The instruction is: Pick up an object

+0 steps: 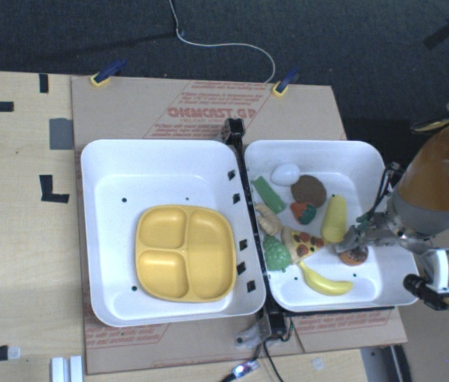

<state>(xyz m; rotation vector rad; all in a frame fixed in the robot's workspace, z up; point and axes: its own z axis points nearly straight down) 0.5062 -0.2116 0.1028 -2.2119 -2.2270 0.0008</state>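
The hand, whose grip I cannot tell, sits low in the right bin touching a small brown toy, between the corn and banana.

I record both bins as plain white: the left bin and the right bin. The divided plate is solid yellow. I note a yellow banana, a yellow-green corn cob, a white egg, a brown round piece and a green block. The cardboard sheet is tan with red lettering. The arm is grey with an orange band.
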